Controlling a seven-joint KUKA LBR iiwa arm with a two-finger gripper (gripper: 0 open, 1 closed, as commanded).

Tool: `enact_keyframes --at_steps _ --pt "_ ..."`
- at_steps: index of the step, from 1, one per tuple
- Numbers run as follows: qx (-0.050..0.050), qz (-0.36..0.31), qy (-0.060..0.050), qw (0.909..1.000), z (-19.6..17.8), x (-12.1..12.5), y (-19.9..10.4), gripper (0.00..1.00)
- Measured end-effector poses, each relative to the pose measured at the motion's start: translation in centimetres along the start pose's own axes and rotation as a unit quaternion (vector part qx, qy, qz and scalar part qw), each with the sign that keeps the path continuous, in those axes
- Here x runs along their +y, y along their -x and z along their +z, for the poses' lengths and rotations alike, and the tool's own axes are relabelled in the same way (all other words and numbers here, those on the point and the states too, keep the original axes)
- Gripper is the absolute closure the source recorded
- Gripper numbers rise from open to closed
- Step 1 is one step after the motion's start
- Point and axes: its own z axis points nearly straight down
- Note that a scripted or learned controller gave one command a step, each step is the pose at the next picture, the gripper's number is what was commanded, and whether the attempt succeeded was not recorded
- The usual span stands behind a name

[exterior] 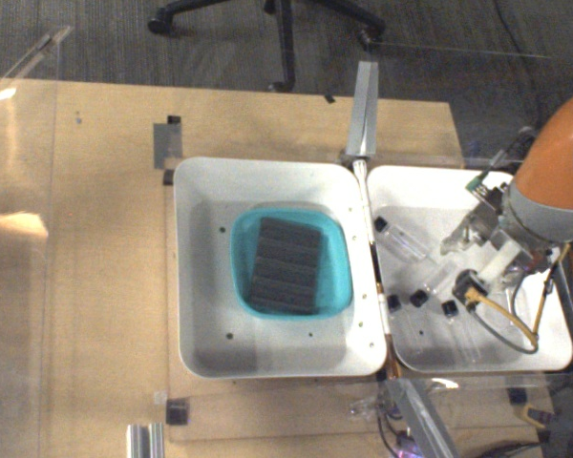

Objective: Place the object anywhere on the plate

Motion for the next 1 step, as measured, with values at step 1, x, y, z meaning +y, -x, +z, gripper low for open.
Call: enact_keyframes --at_steps 1 --pt "0.0 0.031 0.002 0.9995 -2.36 3.62 -0.21 0.0"
